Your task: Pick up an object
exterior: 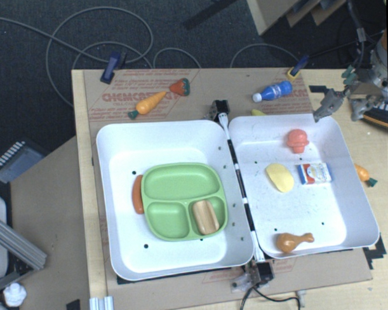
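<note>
My gripper hangs at the upper right, over the bench just beyond the right bin's far right corner. Its fingers are spread apart with nothing between them. In the right bin lie a pink-red toy, a yellow lemon-like piece, a small blue and white carton and a brown drumstick near the front wall. The left bin holds a green divided plate with a tan bun in one compartment. An orange sausage lies against the plate's left side.
On the cardboard behind the bins lie a toy carrot, a blue bottle and blue clamps. A small orange toy sits outside the right bin's right wall. Cables loop on the dark floor beyond.
</note>
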`<state>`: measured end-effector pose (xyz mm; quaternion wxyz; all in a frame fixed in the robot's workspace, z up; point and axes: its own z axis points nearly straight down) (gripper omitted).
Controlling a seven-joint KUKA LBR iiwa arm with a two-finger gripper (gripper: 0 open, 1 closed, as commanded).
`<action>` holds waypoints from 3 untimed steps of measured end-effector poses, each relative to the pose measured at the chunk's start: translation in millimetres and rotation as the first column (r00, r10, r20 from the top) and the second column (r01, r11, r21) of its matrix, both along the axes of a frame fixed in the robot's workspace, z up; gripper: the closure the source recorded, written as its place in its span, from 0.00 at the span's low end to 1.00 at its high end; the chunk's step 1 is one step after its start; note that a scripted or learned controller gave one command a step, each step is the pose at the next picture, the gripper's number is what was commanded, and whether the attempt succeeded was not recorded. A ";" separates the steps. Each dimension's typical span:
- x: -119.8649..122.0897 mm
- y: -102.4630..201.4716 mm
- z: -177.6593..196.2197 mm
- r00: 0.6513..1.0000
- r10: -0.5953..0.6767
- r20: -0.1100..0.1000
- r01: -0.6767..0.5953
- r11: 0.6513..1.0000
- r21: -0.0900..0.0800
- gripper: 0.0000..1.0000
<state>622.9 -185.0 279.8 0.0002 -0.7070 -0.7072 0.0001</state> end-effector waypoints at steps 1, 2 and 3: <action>38.0 -4.2 -127.0 1.000 0.000 -0.007 0.000 1.000 0.003 0.00; 39.2 25.0 -196.8 1.000 0.001 -0.004 -0.001 1.000 0.002 0.00; 41.3 24.4 -183.7 1.000 0.002 0.003 -0.002 1.000 -0.001 1.00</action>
